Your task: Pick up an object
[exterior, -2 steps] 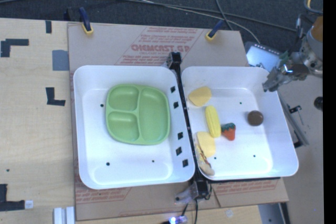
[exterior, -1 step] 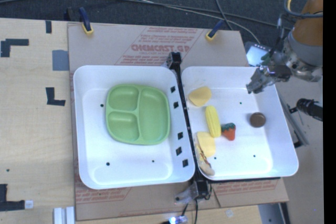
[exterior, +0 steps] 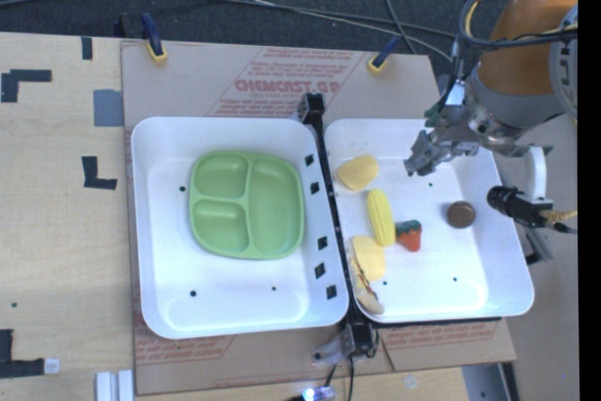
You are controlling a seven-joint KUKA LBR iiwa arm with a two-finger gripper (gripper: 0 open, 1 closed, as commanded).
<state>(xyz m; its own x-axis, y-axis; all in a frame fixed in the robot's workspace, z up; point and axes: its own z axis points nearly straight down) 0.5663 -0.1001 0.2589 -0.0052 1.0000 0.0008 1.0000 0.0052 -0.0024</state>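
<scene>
The toys to pick from lay in the right bin (exterior: 507, 291). There was a yellow corn cob (exterior: 380, 216) near the middle, with a small red and green toy (exterior: 408, 236) just beside it. A pale yellow lump (exterior: 358, 172) sat above the corn, close to the wall between the bins. A yellow and tan thing (exterior: 367, 266) lay below the corn, near the same wall. A little brown round piece (exterior: 460, 214) sat apart, toward the right side.

The pincer (exterior: 420, 159) hung over the top part of that bin, between the pale yellow lump and the brown piece. It had nothing in it. I could not tell how it was set, because it was too small and dark.

So the picking was not yet done. It looked like the arm was at the reaching step. Next, I think it would need to line up over one toy, go down, and squeeze it.

The left bin (exterior: 155, 155) had a green tray (exterior: 248, 205) with sections. Both bins sat on the surface (exterior: 56, 202).
</scene>
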